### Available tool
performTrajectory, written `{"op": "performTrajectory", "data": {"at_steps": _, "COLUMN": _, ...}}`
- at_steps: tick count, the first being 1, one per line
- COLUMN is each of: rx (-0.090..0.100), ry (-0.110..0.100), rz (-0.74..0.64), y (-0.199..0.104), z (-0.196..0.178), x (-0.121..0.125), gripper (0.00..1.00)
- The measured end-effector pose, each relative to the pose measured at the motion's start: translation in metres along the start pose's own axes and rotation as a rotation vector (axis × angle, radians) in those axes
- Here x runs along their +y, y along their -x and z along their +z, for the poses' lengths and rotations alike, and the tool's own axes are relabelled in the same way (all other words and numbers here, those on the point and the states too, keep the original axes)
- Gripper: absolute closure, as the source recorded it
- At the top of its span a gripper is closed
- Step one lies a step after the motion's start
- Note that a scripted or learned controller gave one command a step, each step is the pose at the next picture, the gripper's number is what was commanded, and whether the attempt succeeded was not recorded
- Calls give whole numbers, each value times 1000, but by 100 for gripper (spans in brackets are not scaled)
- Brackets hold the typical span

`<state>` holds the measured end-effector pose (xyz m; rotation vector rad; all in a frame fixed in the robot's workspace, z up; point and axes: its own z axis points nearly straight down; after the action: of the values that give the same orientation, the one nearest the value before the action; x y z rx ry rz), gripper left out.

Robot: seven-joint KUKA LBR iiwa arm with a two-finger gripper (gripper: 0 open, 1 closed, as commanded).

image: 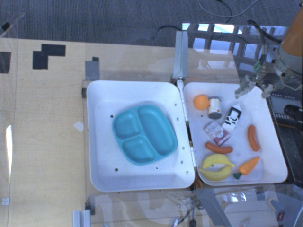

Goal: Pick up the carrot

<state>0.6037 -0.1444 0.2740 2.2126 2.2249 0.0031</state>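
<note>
Nearest me: yellow plastic banana (217, 167), at the front edge of the right white bin (279, 174).
Carrot: small orange toy carrot with a green stub (247, 167), just right of the banana, tip pointing up and right.
Handling: I judge it light, stiff, smooth plastic, likely to slip; I would grip across the thick middle.
Tool: tool (254, 88) hangs over the bin's far right corner, well apart from the carrot; fingers spread, nothing between them.
Writing: white and black packet (231, 117) above the banana carries marks I cannot read.
</note>
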Motion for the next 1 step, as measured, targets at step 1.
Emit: {"op": "performTrajectory", "data": {"at_steps": 1, "rx": 1, "ry": -1, "rz": -32, "y": -86, "z": 62, "x": 45, "gripper": 0}}
